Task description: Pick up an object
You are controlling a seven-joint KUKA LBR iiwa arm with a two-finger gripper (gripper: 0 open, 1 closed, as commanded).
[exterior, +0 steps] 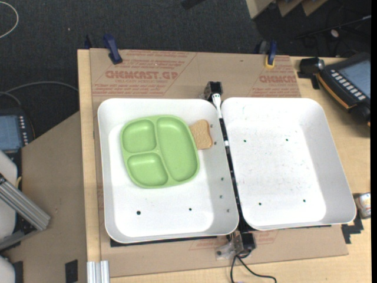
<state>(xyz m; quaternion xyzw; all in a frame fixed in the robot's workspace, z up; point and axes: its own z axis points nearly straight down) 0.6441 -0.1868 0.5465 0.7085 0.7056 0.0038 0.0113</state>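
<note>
Seen from my remote desk: a small grey shape (366,204) at the scene's right edge, toward the near side, sits on the side the arm reaches in from. I cannot tell whether it belongs to the arm, nor read the gripper's pose.

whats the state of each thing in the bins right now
green plate: lying flat and upright in the left bin, its three compartments bare
tan piece: lying flat by the plate's right rim, partly tucked under it or touching it
left bin: holds the plate and the tan piece
right bin: only dark specks on its floor
</note>
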